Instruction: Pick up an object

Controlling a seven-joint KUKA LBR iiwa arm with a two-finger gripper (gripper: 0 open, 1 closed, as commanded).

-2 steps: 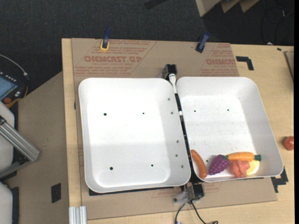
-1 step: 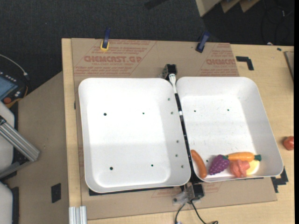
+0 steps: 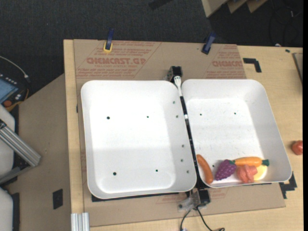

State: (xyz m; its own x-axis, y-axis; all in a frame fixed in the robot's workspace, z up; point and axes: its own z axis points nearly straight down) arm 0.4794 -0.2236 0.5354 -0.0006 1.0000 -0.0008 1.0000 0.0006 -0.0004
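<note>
Toy food huddles at five o'clock in the right bin (image 3: 269,107): sausage (image 3: 204,169), grapes (image 3: 224,170), carrot (image 3: 250,161); gripper state, cannot tell.

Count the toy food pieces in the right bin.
5, all along its near edge: a sausage leftmost, purple grapes, a carrot, a red piece, a yellow piece partly hidden; more may hide underneath.

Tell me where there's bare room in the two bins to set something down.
The left bin is bare throughout. The right bin is free at its far end and middle. Its near edge is crowded: sausage, purple grapes, carrot and a red piece bunched together.
</note>
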